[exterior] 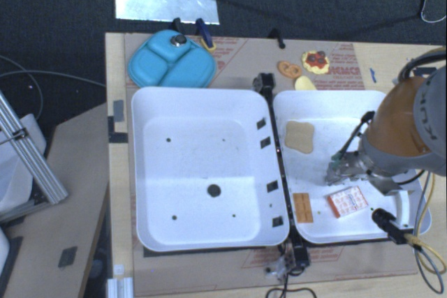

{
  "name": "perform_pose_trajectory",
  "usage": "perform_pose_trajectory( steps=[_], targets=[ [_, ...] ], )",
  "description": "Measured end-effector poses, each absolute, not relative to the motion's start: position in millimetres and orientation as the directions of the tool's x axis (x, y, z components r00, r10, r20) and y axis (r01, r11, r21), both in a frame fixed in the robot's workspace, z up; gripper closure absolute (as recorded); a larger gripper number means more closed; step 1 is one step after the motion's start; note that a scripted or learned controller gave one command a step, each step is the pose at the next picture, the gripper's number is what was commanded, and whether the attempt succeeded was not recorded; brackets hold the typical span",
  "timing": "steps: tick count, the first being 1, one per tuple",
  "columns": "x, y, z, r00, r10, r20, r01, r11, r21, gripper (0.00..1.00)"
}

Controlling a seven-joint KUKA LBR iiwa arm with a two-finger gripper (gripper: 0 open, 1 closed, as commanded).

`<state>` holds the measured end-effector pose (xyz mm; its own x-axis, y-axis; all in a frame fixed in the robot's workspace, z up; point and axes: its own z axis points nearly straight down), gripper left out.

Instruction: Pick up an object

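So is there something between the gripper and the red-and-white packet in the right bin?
Nothing visible. The gripper is low in the right bin, just up-left of the packet, with bare bin floor between them. The toast and cracker lie off to the side.

Two bins sit side by side on the bench [230, 56]: the left bin [150, 108] at nine o'clock, the right bin [335, 100] at three o'clock. In the right bin, a flat slice [300, 137] lies toward twelve o'clock, a small bar [302, 207] at seven o'clock, a printed packet [347, 202] just beside it at five o'clock. Behind the bins, a divided tray [172, 63] rests at eleven o'clock, three small toy foods [316, 61] at one o'clock.
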<state>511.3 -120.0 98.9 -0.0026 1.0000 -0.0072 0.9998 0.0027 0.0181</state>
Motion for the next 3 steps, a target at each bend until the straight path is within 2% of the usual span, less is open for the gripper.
perform_pose_trajectory(
  steps=[1, 2, 3],
  targets=[
    [493.6, -131.4, 89.8, -0.006, 1.000, 0.000, 1.000, 0.006, 0.021, 1.00],
    [535.3, -164.7, 88.2, -0.007, 1.000, 0.005, 1.000, 0.007, 0.004, 1.00],
    [536.1, -165.9, 88.8, -0.005, 1.000, -0.001, 1.000, 0.005, 0.011, 0.00]
  ],
)
